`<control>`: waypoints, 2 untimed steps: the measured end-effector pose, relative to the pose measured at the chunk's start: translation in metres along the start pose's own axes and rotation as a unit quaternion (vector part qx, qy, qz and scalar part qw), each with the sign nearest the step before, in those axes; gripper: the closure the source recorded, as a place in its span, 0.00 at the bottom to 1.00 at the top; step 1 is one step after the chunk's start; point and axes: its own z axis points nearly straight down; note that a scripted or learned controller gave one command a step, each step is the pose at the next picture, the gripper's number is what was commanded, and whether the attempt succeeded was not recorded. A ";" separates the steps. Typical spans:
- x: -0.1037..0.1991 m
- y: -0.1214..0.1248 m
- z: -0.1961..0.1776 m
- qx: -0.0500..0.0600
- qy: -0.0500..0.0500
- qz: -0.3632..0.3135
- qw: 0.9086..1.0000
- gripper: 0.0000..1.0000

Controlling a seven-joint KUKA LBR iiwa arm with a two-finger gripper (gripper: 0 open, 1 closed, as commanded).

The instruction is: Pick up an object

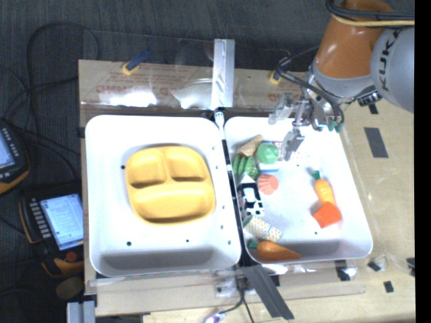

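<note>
- One grey pincer (pixel 294 142) hangs over the far side of the right white bin (pixel 350 180); how far it is open cannot be told, and nothing shows between its fingers.
- Just left of it lies a round green toy (pixel 267 153), with a pink round toy (pixel 268 184) nearer.
- Right of these lie an orange carrot toy (pixel 324 190) and an orange block (pixel 328 214).
- Left white bin (pixel 108 247) holds a yellow sectioned plastic tray (pixel 170 183).
- Both bins sit on the wooden counter (pixel 387 200).
</note>
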 end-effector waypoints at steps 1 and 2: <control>0.008 -0.004 0.105 0.002 -0.009 -0.030 1.000 0.00; 0.069 -0.039 0.111 0.003 -0.015 -0.066 0.998 0.00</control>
